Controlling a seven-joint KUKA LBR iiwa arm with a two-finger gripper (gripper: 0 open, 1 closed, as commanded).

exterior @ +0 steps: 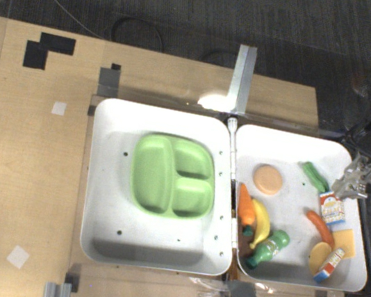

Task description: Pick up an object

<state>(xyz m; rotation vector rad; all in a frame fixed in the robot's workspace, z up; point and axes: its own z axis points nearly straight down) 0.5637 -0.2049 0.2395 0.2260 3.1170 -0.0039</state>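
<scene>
**Gripper Poised at Right Bin Edge**

The left bin (105, 166) contains a green divided tray (170, 175). The right bin (298, 146) contains mixed toy food. The gripper (354, 183) is positioned over the right rim; grip state cannot be determined. The small red-and-white carton (333, 209) lies just near-left of the gripper.

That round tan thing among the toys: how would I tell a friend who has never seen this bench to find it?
Look in the right-hand white bin, in its half farther from the camera. The round tan disc lies flat there by itself, between the bins' shared divider and a green stick. It is the one plain, pale, circular piece; its neighbours are long or brightly coloured.
</scene>
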